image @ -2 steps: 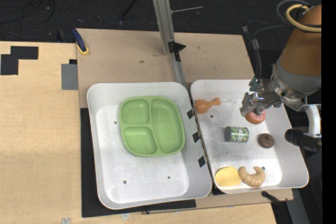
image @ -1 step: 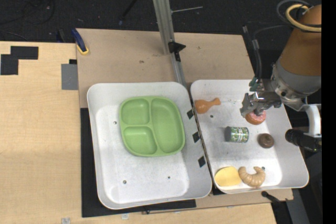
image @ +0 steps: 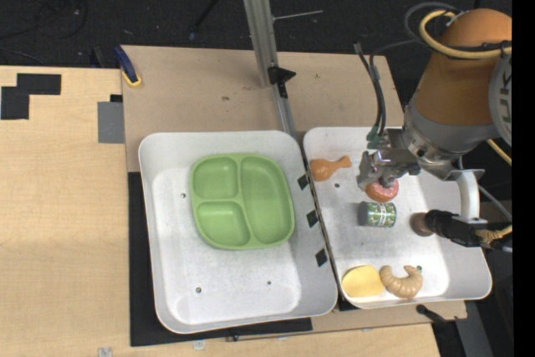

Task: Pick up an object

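Note:
My gripper (image: 381,176) hangs over the middle of the right bin (image: 468,284), pointing down. A small pink-red round object (image: 384,191) lies directly below its tip, partly covered by it. A green can (image: 380,215) lies on its side just in front of the pink object. An orange drumstick-shaped toy (image: 328,168) rests to the gripper's left, near the bin's left wall. I cannot tell if the pink object is touched.
A yellow piece (image: 361,282) and a tan curled croissant-like toy (image: 403,281) lie at the right bin's front. A dark brown object (image: 428,223) sits at its right. The left bin (image: 167,280) bears a green divided plate (image: 242,201). A metal post (image: 259,25) stands behind.

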Tool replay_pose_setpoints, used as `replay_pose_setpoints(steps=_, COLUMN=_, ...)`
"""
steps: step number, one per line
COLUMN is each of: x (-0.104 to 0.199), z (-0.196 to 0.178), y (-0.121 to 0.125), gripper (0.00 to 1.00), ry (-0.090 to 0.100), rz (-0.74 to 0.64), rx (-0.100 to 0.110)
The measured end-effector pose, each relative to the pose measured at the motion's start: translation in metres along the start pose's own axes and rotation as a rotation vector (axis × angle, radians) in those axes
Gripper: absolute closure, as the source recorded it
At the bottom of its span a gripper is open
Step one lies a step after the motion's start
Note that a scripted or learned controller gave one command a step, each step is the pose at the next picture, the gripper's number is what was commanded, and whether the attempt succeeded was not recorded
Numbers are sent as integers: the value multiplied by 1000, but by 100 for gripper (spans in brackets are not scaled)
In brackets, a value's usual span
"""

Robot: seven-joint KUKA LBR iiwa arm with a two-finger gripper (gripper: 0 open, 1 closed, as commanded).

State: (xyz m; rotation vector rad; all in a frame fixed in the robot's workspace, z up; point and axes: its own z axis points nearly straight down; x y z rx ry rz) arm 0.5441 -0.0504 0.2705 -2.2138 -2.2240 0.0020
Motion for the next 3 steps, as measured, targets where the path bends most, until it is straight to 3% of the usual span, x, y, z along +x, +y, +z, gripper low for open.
replay_pose_setpoints(steps=3, x=158, z=50, y=-30, gripper=100, ry=-1, rz=0, rx=4)
